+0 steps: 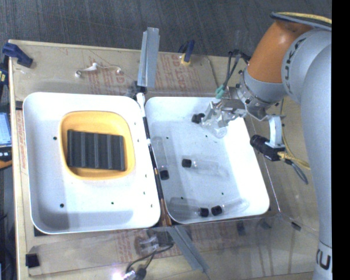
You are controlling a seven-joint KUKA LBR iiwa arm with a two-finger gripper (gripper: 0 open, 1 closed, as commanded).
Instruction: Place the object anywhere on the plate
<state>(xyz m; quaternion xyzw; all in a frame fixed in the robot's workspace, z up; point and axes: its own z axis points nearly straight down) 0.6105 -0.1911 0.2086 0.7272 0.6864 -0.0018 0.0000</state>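
Table [76,60]: flat pale wood board, printed markings faint, blue clamps at its far edge. It carries two shallow white bins with rounded corners, set side by side and touching along their inner walls.

Left bin [41,209]: smooth, glossy white plastic. In it lies the plate [73,121], a rounded-square yellow dish with a raised rim. On the plate sits a dark rectangular ribbed block [97,150], its ridges running front to back; it covers most of the plate's floor. Bare bin floor lies open in front of and to the left of the plate.

Right bin [256,185]: same make. Several clear bottles [207,167] with small black caps lie scattered on its floor; their transparent bodies nearly vanish against the white, so outlines and count are uncertain. One lies near the centre, two caps show by the near wall, one cap near the far left.

Arm [315,98]: grey casing, orange band above the wrist, entering from the right; its lower length is cut off by the picture edge. The claw [219,116] hangs over the far right part of the right bin, amid cables and glare. Whether it is released, clenched or grasping cannot be told; a clear shape blurs with it there.
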